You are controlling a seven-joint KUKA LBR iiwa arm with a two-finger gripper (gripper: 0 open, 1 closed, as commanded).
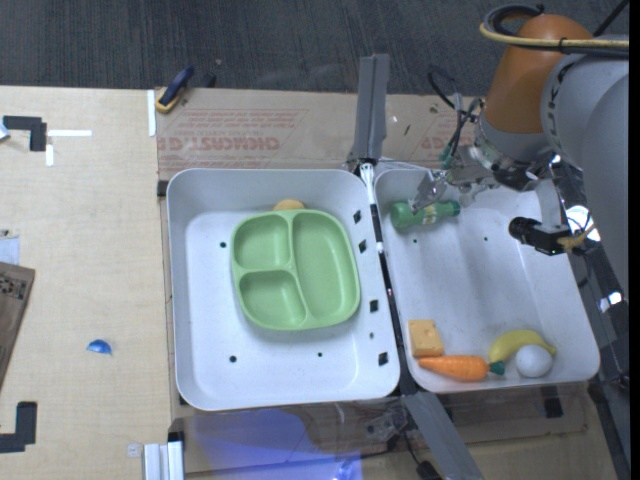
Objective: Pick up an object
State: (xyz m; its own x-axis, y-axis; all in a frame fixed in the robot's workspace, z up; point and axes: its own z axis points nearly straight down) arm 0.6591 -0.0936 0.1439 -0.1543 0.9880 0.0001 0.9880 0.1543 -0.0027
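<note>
A green, elongated toy (418, 214) lies in the far left corner of the right bin (480, 288). My gripper (438, 194) hangs directly over it, its tip touching or nearly touching the toy's right end. Along the near edge of the same bin rest an orange carrot (455, 367), a tan block (427, 337), a yellow banana (514, 344) and a white egg (533, 361). The left bin (200, 368) holds a green divided plate (296, 268), and a small yellow item (289, 205) peeks out from behind the plate.
The arm, with its orange band (525, 73), leans in over the right bin's far right corner, cables trailing beside it. A grey upright post (372, 108) stands behind the divider between the bins. The cardboard sheet (260, 128) lies behind the left bin.
</note>
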